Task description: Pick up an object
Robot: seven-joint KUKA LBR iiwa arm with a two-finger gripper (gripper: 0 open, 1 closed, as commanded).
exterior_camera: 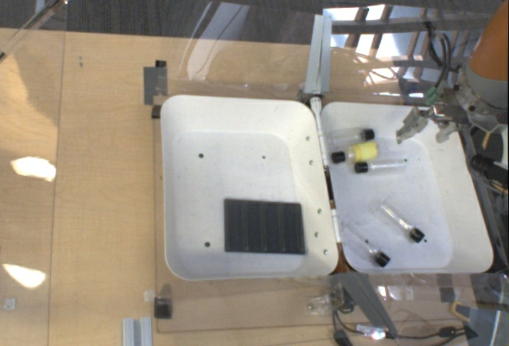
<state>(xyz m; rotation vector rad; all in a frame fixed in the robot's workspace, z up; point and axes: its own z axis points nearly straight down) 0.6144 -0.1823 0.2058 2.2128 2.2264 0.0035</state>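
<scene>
The right bin [465,257] holds several clear vials with black caps and one yellow-bodied vial [364,151] near its far left corner. One clear vial [380,167] lies just in front of the yellow one. Two others lie nearer the front, one [402,223] mid-bin and one [374,251] by the front wall. A dark ribbed rectangular pad [264,227] lies flat in the left bin [183,138]. My gripper [425,126] hangs over the far right part of the right bin, its two fingers spread open with nothing between them, to the right of the yellow vial.
A metal post [318,54] rises behind the gap between the bins. Cables and frame parts [429,42] crowd the far right behind the arm. Brackets and wires [366,320] sit along the front edge of the bench.
</scene>
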